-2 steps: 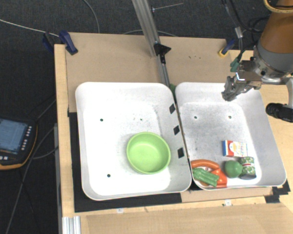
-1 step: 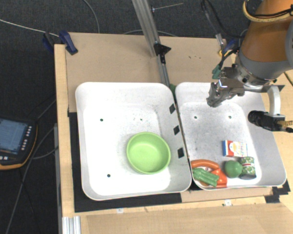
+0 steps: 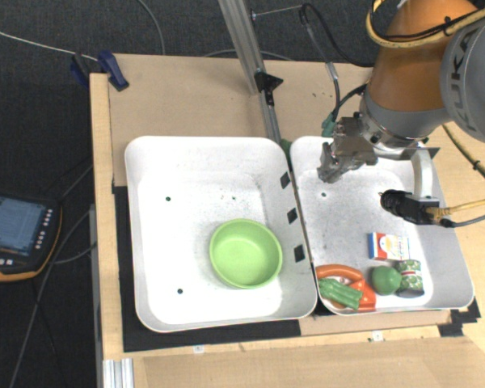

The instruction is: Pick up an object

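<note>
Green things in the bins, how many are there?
3. A green bowl sits in the left bin. A green ball and a green toy vegetable lie at the near end of the right bin. The arm may hide others.

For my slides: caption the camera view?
Hand hovers over right bin; green bowl sits in left bin.
</note>
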Controlling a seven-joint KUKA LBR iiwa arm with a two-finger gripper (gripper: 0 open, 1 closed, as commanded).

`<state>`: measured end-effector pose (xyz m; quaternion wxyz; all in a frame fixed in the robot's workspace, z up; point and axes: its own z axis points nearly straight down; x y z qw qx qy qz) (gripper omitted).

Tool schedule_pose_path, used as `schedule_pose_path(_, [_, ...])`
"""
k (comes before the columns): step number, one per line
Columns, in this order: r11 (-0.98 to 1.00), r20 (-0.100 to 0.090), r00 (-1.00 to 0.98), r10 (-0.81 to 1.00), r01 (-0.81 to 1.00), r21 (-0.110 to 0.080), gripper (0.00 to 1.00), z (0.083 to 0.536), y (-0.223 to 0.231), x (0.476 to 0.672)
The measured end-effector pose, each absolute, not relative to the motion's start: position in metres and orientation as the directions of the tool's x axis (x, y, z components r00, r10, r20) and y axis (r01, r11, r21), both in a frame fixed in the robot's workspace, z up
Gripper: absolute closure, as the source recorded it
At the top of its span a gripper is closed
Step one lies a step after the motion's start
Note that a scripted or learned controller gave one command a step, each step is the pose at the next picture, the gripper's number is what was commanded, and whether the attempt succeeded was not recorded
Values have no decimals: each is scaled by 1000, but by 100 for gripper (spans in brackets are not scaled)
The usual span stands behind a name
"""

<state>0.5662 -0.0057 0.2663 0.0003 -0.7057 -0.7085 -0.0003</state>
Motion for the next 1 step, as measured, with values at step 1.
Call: schedule_pose_path(1, [4, 1, -4, 1000, 1000, 0, 100, 260, 44, 571])
